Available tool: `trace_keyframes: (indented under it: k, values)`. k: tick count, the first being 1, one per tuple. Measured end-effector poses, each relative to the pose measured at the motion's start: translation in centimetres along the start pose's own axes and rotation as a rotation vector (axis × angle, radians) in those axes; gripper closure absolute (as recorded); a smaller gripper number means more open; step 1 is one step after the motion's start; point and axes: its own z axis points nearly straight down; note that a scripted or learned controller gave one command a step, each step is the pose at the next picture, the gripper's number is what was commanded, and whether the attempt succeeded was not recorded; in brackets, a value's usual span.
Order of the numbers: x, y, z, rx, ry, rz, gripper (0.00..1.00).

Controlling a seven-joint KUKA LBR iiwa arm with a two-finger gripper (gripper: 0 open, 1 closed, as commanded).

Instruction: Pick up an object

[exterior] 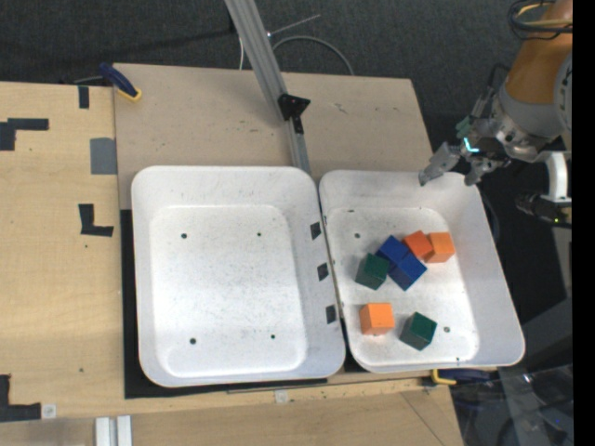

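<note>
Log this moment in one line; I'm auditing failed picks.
phase: pre-grasp | end effector: open, over right bin's far rim, holding nothing | blocks: all in right bin

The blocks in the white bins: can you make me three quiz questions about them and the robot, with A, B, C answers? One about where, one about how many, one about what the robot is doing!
1. Where are the blocks?
A. left bin
B. right bin
C. on the bench

2. How many orange blocks are there?
A. one
B. three
C. five

3. What is the end effector doing?
A. holding nothing, up by the right bin's far rim
B. carrying a green block
C. resting in the left bin

Answers: 1 B, all the blocks lie in the right bin. 2 B, two orange blocks sit together beside the blue blocks and one orange block sits nearer the front. 3 A, both green blocks lie in the bin, apart from the end effector.
</note>
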Motion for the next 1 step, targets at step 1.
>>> trace_keyframes:
  k: [1]
  values:
    - [0.02,0.11,-0.34,-0.004,-0.002,-0.002,0.00]
